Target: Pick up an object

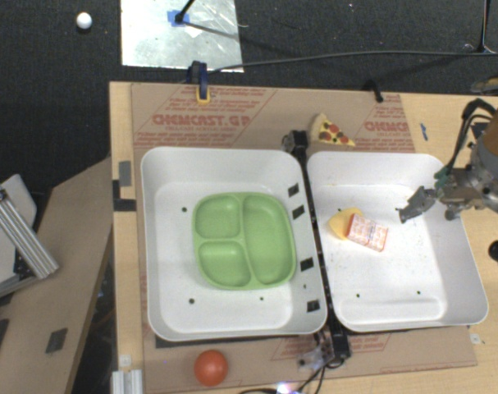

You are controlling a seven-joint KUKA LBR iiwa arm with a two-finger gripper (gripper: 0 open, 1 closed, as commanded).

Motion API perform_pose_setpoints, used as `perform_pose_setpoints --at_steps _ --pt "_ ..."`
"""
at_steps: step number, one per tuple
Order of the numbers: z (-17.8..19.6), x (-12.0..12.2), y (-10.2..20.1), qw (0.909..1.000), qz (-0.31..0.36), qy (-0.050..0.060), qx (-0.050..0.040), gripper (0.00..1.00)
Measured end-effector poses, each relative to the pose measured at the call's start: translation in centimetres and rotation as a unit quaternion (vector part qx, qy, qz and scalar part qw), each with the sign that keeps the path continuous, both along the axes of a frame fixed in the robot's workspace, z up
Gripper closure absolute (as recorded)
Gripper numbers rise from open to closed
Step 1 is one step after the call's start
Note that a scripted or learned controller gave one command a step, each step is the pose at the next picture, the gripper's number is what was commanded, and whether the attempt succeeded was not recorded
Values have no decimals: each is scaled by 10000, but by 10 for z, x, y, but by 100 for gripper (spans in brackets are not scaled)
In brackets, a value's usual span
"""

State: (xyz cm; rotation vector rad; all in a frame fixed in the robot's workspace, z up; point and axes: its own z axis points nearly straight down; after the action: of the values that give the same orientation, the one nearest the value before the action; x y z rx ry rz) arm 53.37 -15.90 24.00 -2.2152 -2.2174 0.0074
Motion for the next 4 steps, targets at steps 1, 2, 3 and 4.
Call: perform_pose_setpoints --at_steps 1,2,3,4 --pt "5 2 0 10000 13 -50 -10 0" --pt "-52 -2 -7 10000 -3 -31 -7 0" --pt "-95 -1 -3 10000 2 -35 -6 0" --pt "-138 -7 -1 10000 1 -30 -4 0"
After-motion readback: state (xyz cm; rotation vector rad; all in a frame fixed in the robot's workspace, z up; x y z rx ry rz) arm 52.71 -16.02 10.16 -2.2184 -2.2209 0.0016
